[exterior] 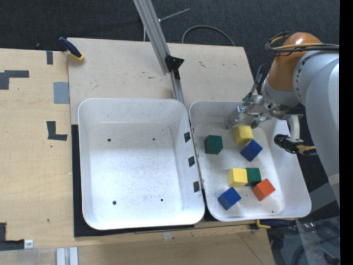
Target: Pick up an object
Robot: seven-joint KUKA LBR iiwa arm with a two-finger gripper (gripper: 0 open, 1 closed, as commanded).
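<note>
Several small cubes lie in the right bin. A yellow cube sits near the bin's back, with a blue cube touching its lower right and a dark green cube to its left. Nearer the front lie a second yellow cube, a green cube pressed against it, an orange cube and another blue cube. My gripper hangs just above the back yellow cube, reaching in from the right. Its tip is too small and dark to read.
The left bin stands beside the right one, their rims touching. A slanted metal pole runs from the top down to the bins' junction. A blue and yellow clamp lies at the bench's back left. The arm's grey body covers the right bin's right side.
</note>
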